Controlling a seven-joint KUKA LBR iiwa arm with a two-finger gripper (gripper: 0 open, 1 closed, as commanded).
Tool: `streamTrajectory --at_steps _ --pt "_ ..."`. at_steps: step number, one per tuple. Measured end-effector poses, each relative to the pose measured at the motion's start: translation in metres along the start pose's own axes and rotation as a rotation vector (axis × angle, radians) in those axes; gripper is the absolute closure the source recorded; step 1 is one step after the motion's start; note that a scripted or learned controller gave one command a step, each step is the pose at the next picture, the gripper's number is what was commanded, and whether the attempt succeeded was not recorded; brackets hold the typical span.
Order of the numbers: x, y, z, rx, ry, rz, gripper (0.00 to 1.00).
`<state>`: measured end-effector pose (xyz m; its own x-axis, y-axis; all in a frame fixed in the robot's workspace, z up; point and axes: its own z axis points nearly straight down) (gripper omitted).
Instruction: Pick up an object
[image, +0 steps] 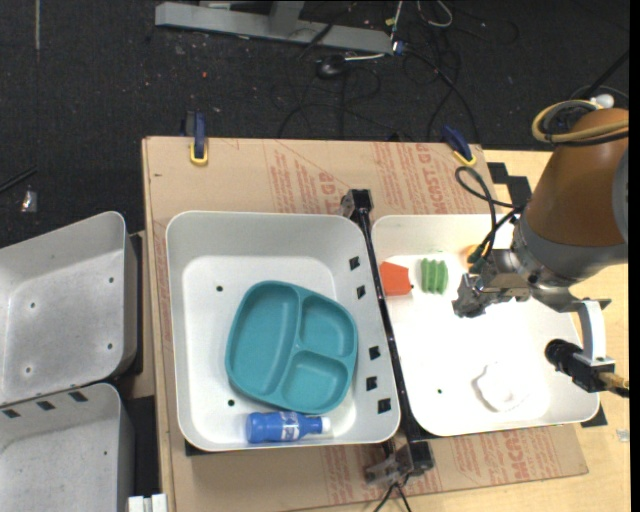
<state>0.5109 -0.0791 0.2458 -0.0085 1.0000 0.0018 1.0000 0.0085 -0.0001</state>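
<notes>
In the right bin (430, 410) an orange block (396, 279) lies at the far left, with a green ribbed piece (433, 275) just right of it. A white lumpy object (500, 387) rests near the bin's front. My gripper (470, 303) hangs over the right bin's middle, right of the green piece and apart from it. The left bin (200, 250) holds a teal divided plate (292, 346) and a blue bottle with a white cap (284, 427) lying along its front wall.
A black divider (378, 300) runs between the two bins. Both bins sit on a brown board (290, 170) with blue clamps at its back edge. Grey trays (60, 300) lie off the bench at the left. Cables trail behind.
</notes>
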Motion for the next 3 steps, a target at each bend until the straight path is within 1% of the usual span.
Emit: streamTrajectory --at_steps 1,2,3 --pt "0.059 0.014 0.011 0.001 0.000 0.000 1.00" --pt "0.111 0.024 0.023 0.001 -0.001 0.000 1.00" --pt "0.156 0.031 0.026 0.000 -0.001 0.000 1.00"
